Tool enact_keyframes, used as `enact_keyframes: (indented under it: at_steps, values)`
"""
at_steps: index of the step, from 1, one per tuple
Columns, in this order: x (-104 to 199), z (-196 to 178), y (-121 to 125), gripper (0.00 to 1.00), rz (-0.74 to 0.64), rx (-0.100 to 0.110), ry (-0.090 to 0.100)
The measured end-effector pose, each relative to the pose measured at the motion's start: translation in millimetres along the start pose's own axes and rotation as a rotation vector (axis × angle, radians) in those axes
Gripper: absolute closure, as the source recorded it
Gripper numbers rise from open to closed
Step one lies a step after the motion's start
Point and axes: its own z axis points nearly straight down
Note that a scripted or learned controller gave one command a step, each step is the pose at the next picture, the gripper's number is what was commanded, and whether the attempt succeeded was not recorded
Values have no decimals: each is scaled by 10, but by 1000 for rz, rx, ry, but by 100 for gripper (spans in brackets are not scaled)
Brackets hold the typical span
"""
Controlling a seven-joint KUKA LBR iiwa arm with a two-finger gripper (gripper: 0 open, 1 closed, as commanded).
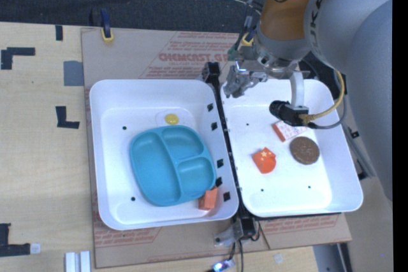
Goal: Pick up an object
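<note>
Held above the far left corner of the right bin, the gripper is seen near the divider; whether anything is gripped cannot be told. Three candidates are seen nearer the camera and to the right: an orange-red block, a red-and-white packet and a brown disc. The packet is judged nearest, lying diagonally.

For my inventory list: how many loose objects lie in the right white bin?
3. An orange-red block near the middle, a round brown disc to its right, and a small red-and-white piece above them. The arm may hide others.
</note>
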Motion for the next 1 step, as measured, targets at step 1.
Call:
enact_keyframes:
  at_steps: [1]
  values:
    - [429,129,11,100,2,3,-2]
